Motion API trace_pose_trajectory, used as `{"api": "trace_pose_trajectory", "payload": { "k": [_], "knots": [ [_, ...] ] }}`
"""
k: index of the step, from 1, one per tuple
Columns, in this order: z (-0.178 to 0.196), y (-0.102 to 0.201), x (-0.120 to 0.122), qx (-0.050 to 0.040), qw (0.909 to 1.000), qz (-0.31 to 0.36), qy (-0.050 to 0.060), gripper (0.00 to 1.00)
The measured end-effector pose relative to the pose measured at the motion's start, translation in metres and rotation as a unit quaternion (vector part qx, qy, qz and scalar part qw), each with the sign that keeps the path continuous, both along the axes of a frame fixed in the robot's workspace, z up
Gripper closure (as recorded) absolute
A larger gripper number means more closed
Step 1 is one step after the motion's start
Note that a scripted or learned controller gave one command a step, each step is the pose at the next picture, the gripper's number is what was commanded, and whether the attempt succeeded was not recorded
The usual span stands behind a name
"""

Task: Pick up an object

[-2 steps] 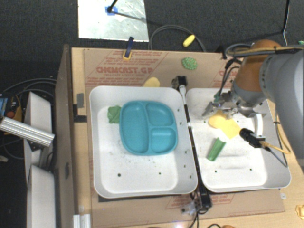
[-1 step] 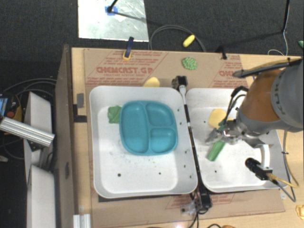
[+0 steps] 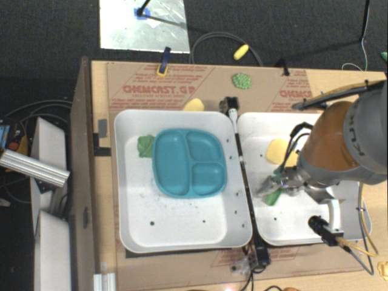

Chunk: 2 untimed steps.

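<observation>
Targeting: green object (image 3: 273, 195) in your right bin (image 3: 257, 162)
Handling: likely light, small, slippery; take its middle
Jaws: gripper (image 3: 276, 185) above it, state you cannot tell

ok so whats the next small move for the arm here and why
Probably a short straight lift to test the grasp. The gripper is low in the right bin, right at a small green object, with a yellow object just behind. Whether the green piece sits between the fingers is unclear, so raising slightly would show if it comes along.
</observation>
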<state>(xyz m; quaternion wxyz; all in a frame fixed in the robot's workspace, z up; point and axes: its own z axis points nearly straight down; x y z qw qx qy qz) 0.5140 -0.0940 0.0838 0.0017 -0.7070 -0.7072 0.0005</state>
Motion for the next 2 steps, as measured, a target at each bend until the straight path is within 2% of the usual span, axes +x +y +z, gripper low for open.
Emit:
{"api": "trace_pose_trajectory", "payload": {
  "k": [1, 2],
  "knots": [
    [0.011, -0.001, 0.003, -0.0011, 1.0000, 0.000, -0.003, 1.00],
    [0.106, 0.088, 0.041, 0.0003, 0.9999, 0.007, -0.007, 1.00]
  ]
}}
